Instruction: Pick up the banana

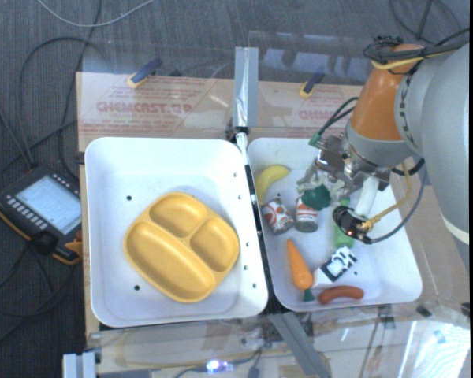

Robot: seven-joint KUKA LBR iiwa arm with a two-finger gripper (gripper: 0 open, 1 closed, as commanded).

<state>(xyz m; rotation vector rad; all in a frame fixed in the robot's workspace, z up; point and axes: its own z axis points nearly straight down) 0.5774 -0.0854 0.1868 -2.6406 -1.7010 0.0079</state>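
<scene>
Banana lies at the far left corner of the right bin, against the wall it shares with the left bin. Just right of it hangs the tool, low over a green thing; whether it is clenched or released cannot be told. Two small cans sit near the banana, with a carrot and a sausage nearer. A yellow divided plate rests in the left bin.
</scene>
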